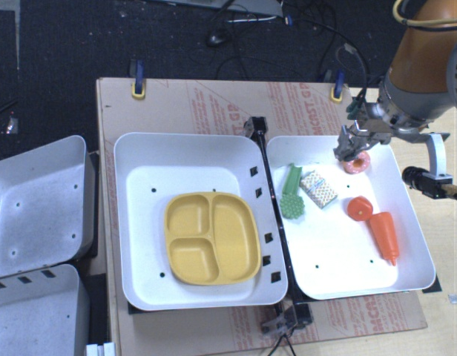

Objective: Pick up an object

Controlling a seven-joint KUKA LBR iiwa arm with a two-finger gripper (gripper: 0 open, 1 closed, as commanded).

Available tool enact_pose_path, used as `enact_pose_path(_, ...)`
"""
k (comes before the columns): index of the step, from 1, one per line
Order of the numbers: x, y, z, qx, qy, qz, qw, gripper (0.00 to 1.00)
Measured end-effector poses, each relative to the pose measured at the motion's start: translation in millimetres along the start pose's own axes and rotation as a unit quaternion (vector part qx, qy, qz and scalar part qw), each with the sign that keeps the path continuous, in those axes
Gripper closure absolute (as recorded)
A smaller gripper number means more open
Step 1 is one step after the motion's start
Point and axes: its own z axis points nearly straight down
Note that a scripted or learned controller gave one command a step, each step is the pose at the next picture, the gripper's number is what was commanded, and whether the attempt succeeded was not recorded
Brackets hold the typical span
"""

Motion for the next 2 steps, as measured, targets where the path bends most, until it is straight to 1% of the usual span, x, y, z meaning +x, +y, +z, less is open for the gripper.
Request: enact_pose_path(2, 86, -52, 20, 0.002, 0.0, 0.0, 1.0, 1.0)
